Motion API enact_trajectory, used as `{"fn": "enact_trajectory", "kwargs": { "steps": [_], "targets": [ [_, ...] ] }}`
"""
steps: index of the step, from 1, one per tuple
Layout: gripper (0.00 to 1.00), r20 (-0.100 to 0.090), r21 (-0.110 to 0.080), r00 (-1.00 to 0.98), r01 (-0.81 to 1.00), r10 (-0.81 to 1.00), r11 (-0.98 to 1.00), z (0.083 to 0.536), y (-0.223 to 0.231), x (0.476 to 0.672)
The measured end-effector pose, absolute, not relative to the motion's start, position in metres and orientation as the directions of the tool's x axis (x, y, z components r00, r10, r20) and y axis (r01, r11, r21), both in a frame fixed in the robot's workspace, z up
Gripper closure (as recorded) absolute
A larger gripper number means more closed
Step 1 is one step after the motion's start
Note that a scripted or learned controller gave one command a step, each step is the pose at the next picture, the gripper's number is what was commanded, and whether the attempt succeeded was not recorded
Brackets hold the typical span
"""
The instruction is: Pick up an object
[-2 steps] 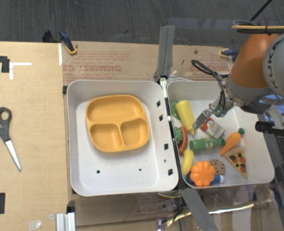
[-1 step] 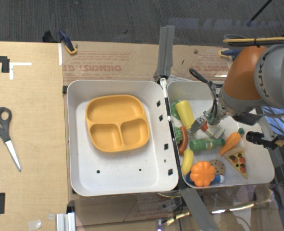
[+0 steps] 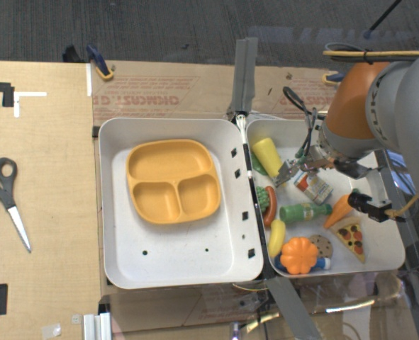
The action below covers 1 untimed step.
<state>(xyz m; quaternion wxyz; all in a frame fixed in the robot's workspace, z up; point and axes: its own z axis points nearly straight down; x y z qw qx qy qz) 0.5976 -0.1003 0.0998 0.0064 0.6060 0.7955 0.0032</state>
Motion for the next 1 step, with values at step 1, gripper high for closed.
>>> {"fn": "enact_trajectory", "kwargs": {
  "steps": [1],
  "targets": [
    [0.0,-0.004,0.005,-0.156,0.988,0.988,0.156,0.0995,-0.104,0.6408]
  ]
}}
